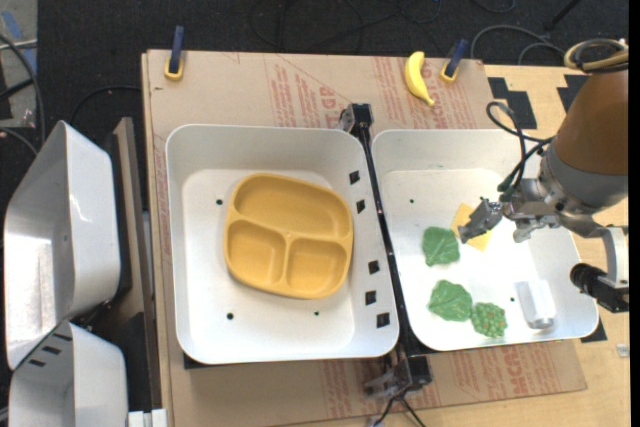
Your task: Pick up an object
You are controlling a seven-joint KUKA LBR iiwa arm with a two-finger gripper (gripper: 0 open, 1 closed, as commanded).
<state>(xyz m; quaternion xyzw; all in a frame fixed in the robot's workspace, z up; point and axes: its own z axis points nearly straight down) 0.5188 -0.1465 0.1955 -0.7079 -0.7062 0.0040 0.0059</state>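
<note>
Counter [300, 80]: brown board carrying two shallow white bins side by side; a yellow banana [419, 78] lies on the bare board behind the right bin, well apart from the work.
Left bin [190, 245]: holds one yellow divided tray [289, 235], three compartments, nothing in them.
Right bin [440, 150]: holds all the loose pieces; the arm reaches in over its right wall.
Arm [600, 145]: grey, with orange above the wrist, hanging over the right edge of the right bin.
Claw [482, 218]: low over the middle of the right bin, pointing toward the left; whether it is spread or pressed together I cannot tell, as the dark tip blurs into the piece beneath it.
Yellow wedge [476, 236]: the likeliest pick; small, lying directly under and just to the right of the claw tip, touching or nearly so. Not seen pinched, so not counted as held.
Upper green leaf [440, 246]: just beside the wedge, to its left and slightly nearer the camera; close enough to be nudged by a descent.
Lower green leaf [451, 301]: nearer the front wall, apart from the claw.
Green knobbly piece [489, 319]: touching or just beside the lower leaf, on its right.
White block [535, 303]: upright long axis, near the front right corner, clear of the claw's path.
Judgement: the move turns on a short straight drop; the wedge sits below, not ahead.
</note>
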